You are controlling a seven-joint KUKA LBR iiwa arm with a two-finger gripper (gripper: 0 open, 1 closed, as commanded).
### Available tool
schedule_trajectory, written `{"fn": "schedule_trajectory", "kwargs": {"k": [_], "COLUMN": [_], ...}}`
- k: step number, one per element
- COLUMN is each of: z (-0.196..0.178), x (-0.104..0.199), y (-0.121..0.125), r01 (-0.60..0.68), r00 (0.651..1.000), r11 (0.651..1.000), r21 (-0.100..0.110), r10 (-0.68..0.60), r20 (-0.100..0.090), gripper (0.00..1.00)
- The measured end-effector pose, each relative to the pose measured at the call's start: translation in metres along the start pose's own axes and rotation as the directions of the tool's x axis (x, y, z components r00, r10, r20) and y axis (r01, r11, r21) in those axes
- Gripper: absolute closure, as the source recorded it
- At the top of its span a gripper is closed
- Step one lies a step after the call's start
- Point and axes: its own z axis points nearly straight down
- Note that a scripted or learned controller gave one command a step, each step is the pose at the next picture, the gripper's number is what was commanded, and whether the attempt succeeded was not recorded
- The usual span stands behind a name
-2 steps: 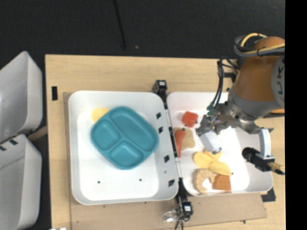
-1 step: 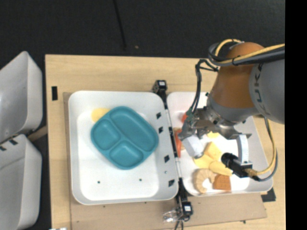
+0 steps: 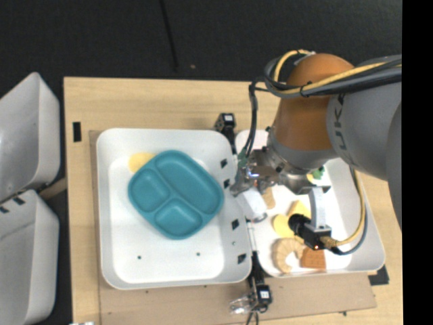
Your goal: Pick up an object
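My gripper (image 3: 252, 193) hangs low over the left side of the right bin (image 3: 369, 249), close to the wall between the two bins. The grey and orange arm covers most of that bin. Beside and below the gripper lie a small yellow piece (image 3: 280, 220), a tan round piece (image 3: 287, 252) and an orange-brown piece (image 3: 313, 260). A bit of green (image 3: 316, 176) peeks out from under the wrist. In the left bin (image 3: 118, 263) a teal divided plate (image 3: 175, 192) lies tilted, with a yellow object (image 3: 139, 160) partly hidden under its upper left edge.
A black cable with yellow wiring (image 3: 318, 235) loops down from the arm over the right bin's items. Small black clips (image 3: 224, 122) sit on the bins' edges. White padded shapes (image 3: 27, 147) stand left of the wooden bench (image 3: 81, 100).
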Motion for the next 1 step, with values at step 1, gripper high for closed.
{"fn": "schedule_trajectory", "kwargs": {"k": [1], "z": [0.0174], "x": [0.0305], "y": [-0.0022], "r01": [-0.002], "r00": [1.0], "r11": [1.0], "r21": [0.004], "r10": [0.002], "r20": [0.001], "gripper": [1.0]}}
